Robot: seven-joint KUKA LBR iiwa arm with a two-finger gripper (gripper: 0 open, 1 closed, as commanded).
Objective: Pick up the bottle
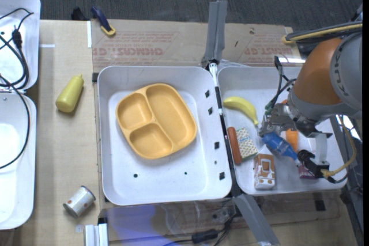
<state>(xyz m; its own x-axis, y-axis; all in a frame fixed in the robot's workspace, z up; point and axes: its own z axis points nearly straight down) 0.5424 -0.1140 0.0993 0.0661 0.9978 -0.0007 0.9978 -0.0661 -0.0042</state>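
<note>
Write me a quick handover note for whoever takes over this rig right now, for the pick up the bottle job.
Gripper: low in the right bin, right at the blue bottle; a grasp can't be confirmed.
Blue bottle: lying in the right bin, between the banana and a small carton, with a hot dog to its left.
Left bin: holds a yellow divided plate.
Done: arm brought to the bottle.
Left: confirm the grip and lift the bottle.

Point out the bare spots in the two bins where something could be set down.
Left white bin: bare floor along its near edge and right side, around the yellow divided plate. Right white bin: crowded by yellow banana, blue bottle, small cartons and gripper.
</note>
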